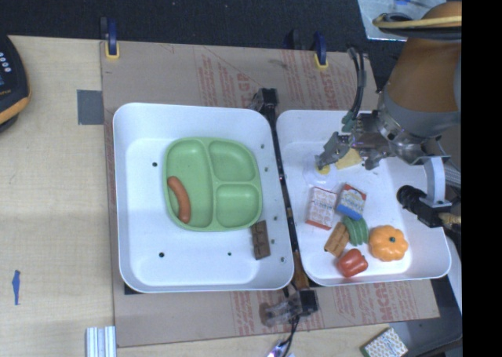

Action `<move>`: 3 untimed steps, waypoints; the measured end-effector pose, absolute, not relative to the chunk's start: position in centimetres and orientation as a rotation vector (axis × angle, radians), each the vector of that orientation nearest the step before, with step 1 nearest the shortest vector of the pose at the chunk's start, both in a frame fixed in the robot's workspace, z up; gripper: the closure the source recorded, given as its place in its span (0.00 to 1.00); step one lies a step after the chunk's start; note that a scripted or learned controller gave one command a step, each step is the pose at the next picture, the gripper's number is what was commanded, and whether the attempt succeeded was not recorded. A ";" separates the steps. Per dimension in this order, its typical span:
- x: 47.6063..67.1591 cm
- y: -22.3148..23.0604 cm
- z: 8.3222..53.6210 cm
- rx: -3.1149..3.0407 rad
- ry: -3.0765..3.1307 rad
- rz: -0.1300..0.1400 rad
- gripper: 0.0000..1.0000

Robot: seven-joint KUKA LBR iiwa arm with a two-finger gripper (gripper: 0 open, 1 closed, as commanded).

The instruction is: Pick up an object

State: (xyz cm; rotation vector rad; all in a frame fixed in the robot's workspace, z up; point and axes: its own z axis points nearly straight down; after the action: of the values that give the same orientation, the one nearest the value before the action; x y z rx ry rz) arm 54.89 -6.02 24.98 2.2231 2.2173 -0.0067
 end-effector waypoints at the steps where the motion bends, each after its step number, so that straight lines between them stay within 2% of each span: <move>1: 55.4 -10.7 17.3 2.224 2.227 -0.014 0.00; 2: 57.7 -11.3 11.0 2.221 2.231 -0.010 0.00; 3: 55.5 -11.2 9.8 2.200 2.214 0.012 0.00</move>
State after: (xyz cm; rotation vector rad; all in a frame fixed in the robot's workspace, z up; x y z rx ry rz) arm 55.49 -11.22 9.79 2.2001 2.2140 0.0117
